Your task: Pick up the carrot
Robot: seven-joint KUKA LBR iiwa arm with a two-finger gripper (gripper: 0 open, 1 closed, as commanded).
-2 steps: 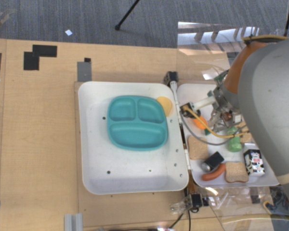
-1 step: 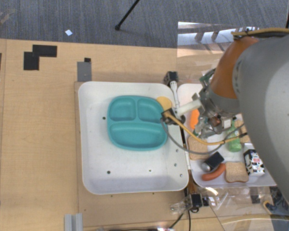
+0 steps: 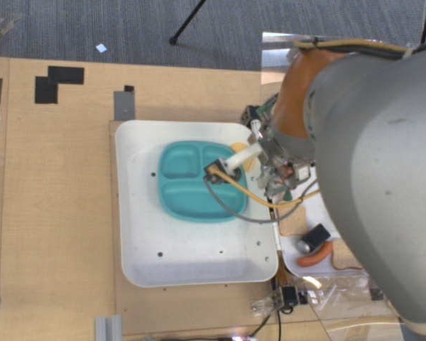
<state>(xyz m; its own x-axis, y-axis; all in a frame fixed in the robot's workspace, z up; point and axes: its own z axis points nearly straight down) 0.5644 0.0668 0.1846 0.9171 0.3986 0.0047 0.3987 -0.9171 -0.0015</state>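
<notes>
Where the grey arm (image 3: 369,155) leaves the right bin (image 3: 290,263) uncovered, the carrot (image 3: 314,257) lies near its front left corner, just beside a small black-and-silver object (image 3: 314,239) and a tan piece (image 3: 346,257). The left bin (image 3: 192,261) holds a teal divided plate (image 3: 199,183). The gripper (image 3: 275,175) hangs over the bins' shared edge, apart from the carrot; whether it is open or closed cannot be told.
</notes>
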